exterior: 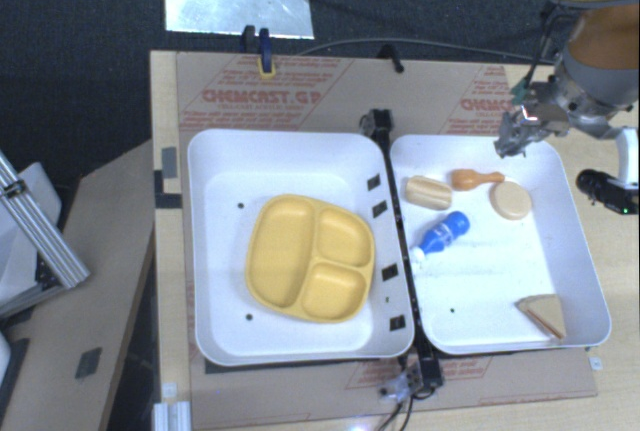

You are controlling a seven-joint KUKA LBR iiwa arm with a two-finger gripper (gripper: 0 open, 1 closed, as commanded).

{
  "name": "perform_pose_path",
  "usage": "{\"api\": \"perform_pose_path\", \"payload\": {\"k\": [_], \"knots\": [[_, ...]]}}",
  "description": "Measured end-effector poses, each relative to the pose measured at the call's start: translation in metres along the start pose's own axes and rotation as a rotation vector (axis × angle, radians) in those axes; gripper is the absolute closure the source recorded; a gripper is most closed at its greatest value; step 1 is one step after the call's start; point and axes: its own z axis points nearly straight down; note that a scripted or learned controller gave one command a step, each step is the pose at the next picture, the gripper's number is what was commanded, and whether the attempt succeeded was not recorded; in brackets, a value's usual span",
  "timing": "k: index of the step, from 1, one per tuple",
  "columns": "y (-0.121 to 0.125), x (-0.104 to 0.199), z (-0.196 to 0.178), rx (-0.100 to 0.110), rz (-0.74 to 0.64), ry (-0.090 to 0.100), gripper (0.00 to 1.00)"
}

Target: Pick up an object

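a: starting at the left, what sits in the left bin [215, 219]?

b: a yellow divided plate [310, 259], flat on the floor and slightly turned. bare white floor runs all round it, widest along the far wall and the left wall.

a: and past the black hinge strip [395, 249] between the bins?

b: the right bin [575, 249] holds five things, most of them in its far half. nearest the divider is a tan roll-shaped block [428, 192]. just below it lies a blue bottle [443, 232], tilted, its pale cap end toward the divider. to the right of the roll is an orange piece with a stem [474, 179], near the far wall, and beside it a pale round disc [511, 200], close to it or touching, hard to say which.

a: any open floor there?

b: the middle and near-left of that bin are bare. a brown wedge [543, 315] lies in the near right corner, close to the rim.

a: the arm?

b: the gripper [515, 141] hangs over the far rim of the right bin, just above the orange piece and the disc. nothing shows between its fingers; how wide they stand cannot be told.
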Motion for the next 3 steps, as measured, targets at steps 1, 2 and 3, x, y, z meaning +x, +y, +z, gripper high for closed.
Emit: {"api": "perform_pose_path", "payload": {"k": [1,2,3], "knots": [[-0.001,0.057,0.014,0.006,-0.003,0.002,1.0],[-0.002,0.108,0.011,0.007,-0.004,0.003,1.0],[-0.004,0.163,0.028,0.009,-0.003,0.004,1.0]]}}
